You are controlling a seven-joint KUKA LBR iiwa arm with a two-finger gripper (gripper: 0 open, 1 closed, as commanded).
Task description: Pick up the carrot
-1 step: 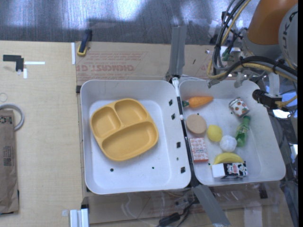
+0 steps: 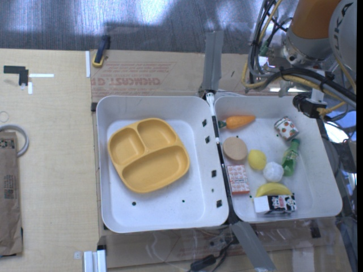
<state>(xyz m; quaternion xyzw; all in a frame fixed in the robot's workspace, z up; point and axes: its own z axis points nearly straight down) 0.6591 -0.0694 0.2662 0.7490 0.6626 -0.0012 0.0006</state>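
On the cardboard sheet [image 2: 148, 72] behind the bins, red printed letters stand upside down; they seem to read "CHEMCAST", but I am not sure. The grey arm [image 2: 334, 10] carries the letters "UKA" beside its orange band.

The carrot [image 2: 237, 121] is orange with a small green top, and it lies on its side in the right bin [image 2: 334, 204], in the far left corner, close to the wall between the two bins. Near it lie a round beige piece [image 2: 235, 148], a lemon [image 2: 257, 159], a white ball [image 2: 273, 170], a green bottle [image 2: 290, 156], a banana [image 2: 273, 189] and a small red-printed packet [image 2: 238, 179].

The left bin [image 2: 113, 208] holds a yellow divided plate [image 2: 148, 154].

The gripper is at the upper right among cables; I cannot tell if it is released or clenched.
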